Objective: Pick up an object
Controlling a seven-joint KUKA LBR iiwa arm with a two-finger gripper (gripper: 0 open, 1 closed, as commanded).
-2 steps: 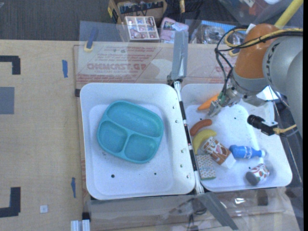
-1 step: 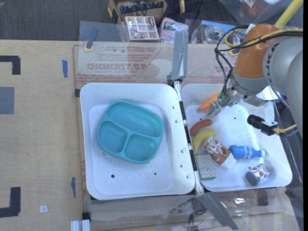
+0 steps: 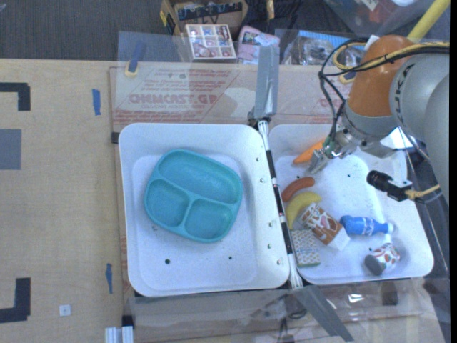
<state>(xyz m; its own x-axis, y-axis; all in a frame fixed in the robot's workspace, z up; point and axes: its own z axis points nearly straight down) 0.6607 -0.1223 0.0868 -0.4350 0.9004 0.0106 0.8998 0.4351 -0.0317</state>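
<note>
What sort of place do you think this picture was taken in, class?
Most likely a robotics lab workbench. A grey robot arm with an orange band reaches over two shallow white plastic bins; one holds a teal divided plastic tray, the other small toy items such as a blue plastic bottle.

You're in robotics lab, looks like: taped plywood surface, two white bins, loose cables, cardboard box of clutter behind.
</note>
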